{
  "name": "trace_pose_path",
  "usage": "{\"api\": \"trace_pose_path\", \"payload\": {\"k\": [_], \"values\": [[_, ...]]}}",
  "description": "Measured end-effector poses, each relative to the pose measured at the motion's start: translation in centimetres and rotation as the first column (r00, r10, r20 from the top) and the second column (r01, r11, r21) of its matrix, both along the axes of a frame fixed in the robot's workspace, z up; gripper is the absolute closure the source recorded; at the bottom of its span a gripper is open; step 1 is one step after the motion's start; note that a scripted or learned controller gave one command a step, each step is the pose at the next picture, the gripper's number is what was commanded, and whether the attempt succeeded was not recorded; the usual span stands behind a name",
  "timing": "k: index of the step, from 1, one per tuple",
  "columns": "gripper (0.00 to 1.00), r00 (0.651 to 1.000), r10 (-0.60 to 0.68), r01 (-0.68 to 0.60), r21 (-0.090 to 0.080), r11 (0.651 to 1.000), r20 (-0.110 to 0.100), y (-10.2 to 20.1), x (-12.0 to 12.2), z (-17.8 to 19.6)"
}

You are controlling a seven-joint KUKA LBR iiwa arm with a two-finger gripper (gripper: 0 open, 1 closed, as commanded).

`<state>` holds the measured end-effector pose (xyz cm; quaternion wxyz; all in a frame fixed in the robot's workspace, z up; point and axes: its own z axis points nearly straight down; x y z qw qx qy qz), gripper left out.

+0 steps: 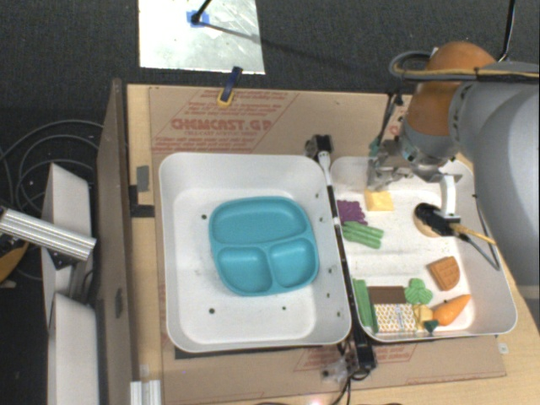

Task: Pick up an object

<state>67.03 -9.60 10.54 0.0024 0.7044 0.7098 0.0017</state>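
In the camera view, two shallow white bins are seen side by side on a cardboard sheet (219, 116) with red lettering. The left bin (186, 226) is occupied by a teal divided plate (263, 245) with three compartments, set near its middle.

The arm (498, 142) is seen at the upper right of the frame. Its gripper (381, 175) is lowered over the upper left corner of the right bin (396, 256). Whether the claw is wide or narrow cannot be told from this angle.

A yellow block (379, 202) is found just below the gripper in the frame; whether the two touch cannot be told. A purple bunch of toy grapes (350, 211) lies just to its left, with a green pea pod (363, 235) beneath them.

Along the lower edge of the right bin, a patterned box (394, 317), a brown bar (386, 294), a green toy broccoli (418, 292) and an orange toy carrot (451, 309) are clustered. A brown biscuit-like piece (444, 272) is placed just above the carrot.
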Motion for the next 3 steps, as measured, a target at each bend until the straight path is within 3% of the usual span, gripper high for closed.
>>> {"api": "trace_pose_path", "payload": {"k": [1, 2, 3], "values": [[1.00, 1.000, -0.008, 0.008, 0.000, 1.000, -0.001, -1.6, -2.8, 9.6], [0.00, 1.000, -0.006, 0.006, 0.000, 1.000, -0.002, -1.5, -2.7, 9.2], [0.00, 1.000, -0.009, 0.009, -0.002, 1.000, 0.000, -8.5, -1.7, 8.1]]}}
